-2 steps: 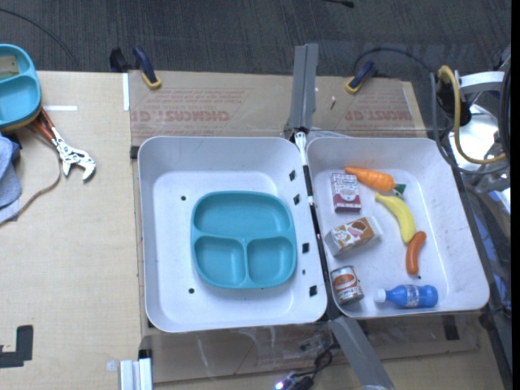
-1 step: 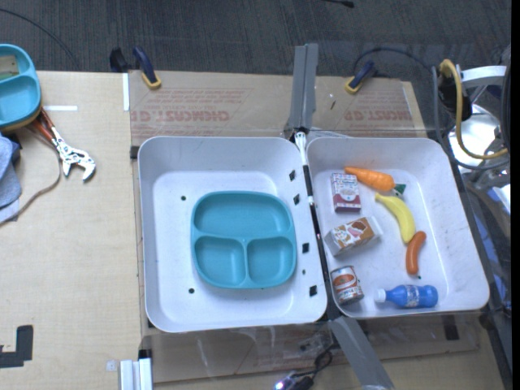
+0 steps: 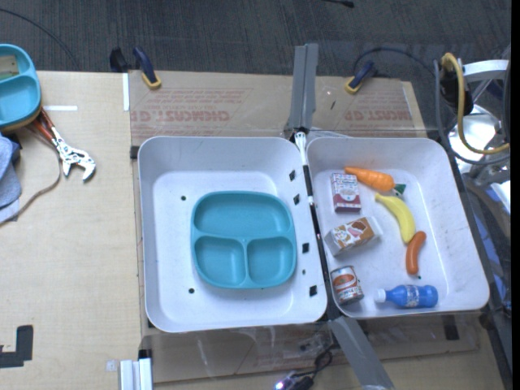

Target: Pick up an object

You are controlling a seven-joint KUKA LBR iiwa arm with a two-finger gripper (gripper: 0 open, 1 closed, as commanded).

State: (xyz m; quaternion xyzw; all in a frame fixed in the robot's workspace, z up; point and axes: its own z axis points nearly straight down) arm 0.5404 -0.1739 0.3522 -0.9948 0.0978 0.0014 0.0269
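The right bin (image 3: 455,193) holds several small items. An orange carrot (image 3: 370,177) lies near its back, with a yellow banana (image 3: 398,215) just in front of it. A red and white carton (image 3: 346,192) and a second small box (image 3: 353,236) sit towards the bin's left side. A can (image 3: 347,284) lies at the front left, a blue bottle (image 3: 409,296) on its side at the front, and an orange-red sausage (image 3: 415,251) between bottle and banana.
The left bin (image 3: 162,218) holds a teal divided plate (image 3: 244,240). A grey post (image 3: 305,88) rises behind the joint between the bins. A wrench (image 3: 71,157) and a teal tray (image 3: 16,88) lie far left. Cables and metal parts (image 3: 467,112) crowd the right edge.
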